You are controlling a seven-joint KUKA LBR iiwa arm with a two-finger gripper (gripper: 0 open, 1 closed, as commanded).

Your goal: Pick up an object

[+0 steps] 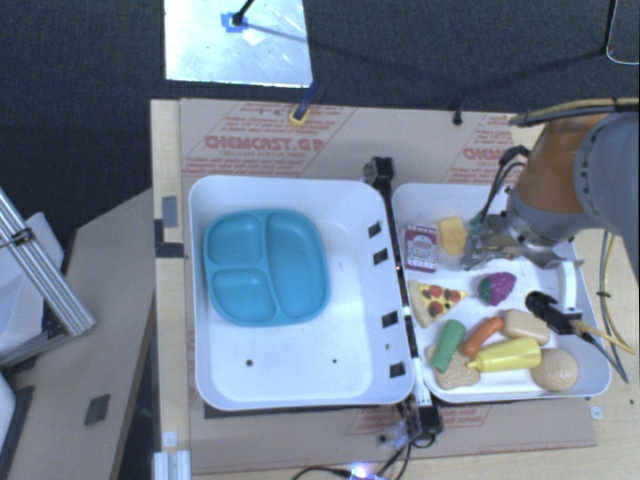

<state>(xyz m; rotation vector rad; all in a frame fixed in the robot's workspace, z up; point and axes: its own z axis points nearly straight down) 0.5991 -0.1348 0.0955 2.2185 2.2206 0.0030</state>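
The right bin [590,368] holds several toy foods. A yellow cheese block [453,235] and a red box [421,248] lie at its back left. Below them are a pizza slice [436,299], a purple bunch of grapes [496,287], a green cucumber [448,343], a carrot [482,334], a yellow bottle [506,354], a bread piece [526,324] and a tan round bun [556,370]. My gripper [476,252] hangs low in this bin, between the cheese block and the grapes. Nothing is visibly held in it.
A blue divided plate [267,266] lies in the left bin [300,380]. A divider with black clips [392,268] separates the bins. The arm [570,183] covers the right bin's back right corner.
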